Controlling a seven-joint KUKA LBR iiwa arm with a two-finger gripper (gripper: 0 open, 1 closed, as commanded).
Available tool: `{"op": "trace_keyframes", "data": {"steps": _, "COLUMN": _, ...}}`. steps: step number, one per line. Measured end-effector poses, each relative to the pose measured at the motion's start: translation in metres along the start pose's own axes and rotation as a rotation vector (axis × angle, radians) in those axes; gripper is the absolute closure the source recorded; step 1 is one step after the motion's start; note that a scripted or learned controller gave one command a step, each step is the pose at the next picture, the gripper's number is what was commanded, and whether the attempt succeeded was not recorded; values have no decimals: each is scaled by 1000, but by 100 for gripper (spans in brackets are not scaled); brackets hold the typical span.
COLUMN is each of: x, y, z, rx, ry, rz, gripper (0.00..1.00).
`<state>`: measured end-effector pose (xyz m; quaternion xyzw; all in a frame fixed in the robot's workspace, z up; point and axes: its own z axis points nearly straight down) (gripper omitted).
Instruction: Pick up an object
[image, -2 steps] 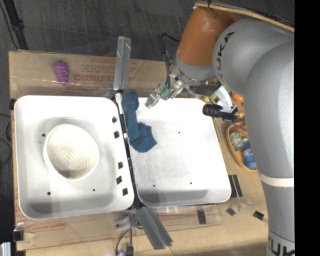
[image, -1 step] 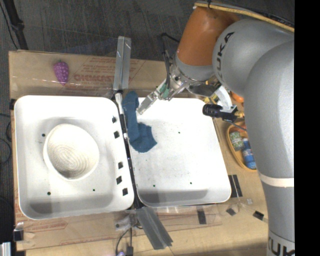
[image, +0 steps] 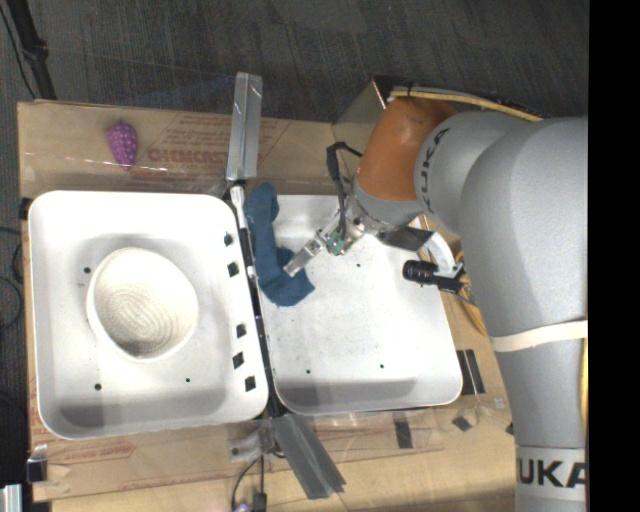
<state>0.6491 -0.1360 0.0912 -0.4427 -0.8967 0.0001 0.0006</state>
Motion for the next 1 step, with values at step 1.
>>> {"op": "trace_keyframes", "data": {"steps": 1, "x": 69, "y": -26, "z": 1, "rx": 4, "ry": 4, "rz": 181, "gripper": 0}}
